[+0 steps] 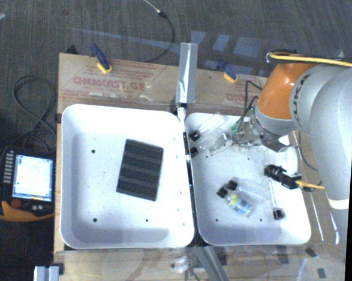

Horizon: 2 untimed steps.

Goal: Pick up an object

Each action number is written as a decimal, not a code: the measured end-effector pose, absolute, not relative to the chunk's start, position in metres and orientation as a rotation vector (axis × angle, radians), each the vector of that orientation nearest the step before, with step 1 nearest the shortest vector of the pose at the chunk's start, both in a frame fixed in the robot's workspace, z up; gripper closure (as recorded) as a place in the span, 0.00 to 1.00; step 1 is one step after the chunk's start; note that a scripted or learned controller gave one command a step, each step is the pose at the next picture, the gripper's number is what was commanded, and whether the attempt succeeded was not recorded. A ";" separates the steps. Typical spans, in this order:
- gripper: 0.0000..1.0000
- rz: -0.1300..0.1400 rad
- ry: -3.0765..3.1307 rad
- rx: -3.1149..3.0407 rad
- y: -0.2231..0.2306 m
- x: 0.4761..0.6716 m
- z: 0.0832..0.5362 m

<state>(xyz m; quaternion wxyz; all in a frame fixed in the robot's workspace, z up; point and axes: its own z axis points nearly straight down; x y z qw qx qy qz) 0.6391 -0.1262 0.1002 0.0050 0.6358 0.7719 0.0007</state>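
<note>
Orange band of my arm (pixel 280 96) hovers over right bin (pixel 296 232); hand state I cannot tell, next I must descend onto clear bottles (pixel 216 130)

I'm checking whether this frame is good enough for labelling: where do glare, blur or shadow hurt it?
Camera view: soft overall; the clear items in the right bin melt into the white floor; the arm shades that bin's far corner; the dark ridged block reads sharply in the left bin.

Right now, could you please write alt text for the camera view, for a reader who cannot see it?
A grey arm with an orange band reaches from the right over the right bin, which holds small clear vials with dark caps. The left bin holds one black ribbed pad.
</note>
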 end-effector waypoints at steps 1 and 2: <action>1.00 0.006 2.417 1.991 -0.125 0.640 0.109; 0.00 0.004 2.417 1.991 -0.125 0.639 0.109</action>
